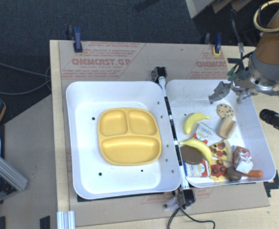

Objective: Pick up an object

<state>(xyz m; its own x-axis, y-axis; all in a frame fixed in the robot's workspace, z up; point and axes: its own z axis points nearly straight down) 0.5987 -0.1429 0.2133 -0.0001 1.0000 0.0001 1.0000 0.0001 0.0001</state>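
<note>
The gripper point(230, 90) hung over the far end of the right bin point(258, 123), its grey metal fingers splayed apart, one pointing left, the other toward the bin's right wall. Nothing sat between them. Above it rose the grey wrist and the orange band point(272, 46) of the arm.

Just below the gripper lay a round cookie point(224, 110), pale and speckled with dark chips, apart from the fingertips. Beside it rested a tan, blunt-ended piece shaped like a bread roll point(226, 127). To the left a small yellow banana point(194, 121) curved on the white floor, and a second banana point(199, 147) lay nearer the camera, its end touching a flat brown disc point(192, 155) that may have been a toy patty; the view was too coarse to be sure. A small printed packet point(204, 130) sat between the bananas. A pizza slice point(219, 157) with red dots spread across the near part of the bin, and a crumpled red-and-white wrapper point(242, 158) lay to its right, with an orange carrot-like stick point(253, 173) in the near right corner.

The left bin point(82, 128), smooth glossy white plastic with rounded corners, held a yellow divided plate point(129, 136) with three shallow compartments. Both bins stood on a cardboard sheet point(106, 61) printed in red lettering.
</note>
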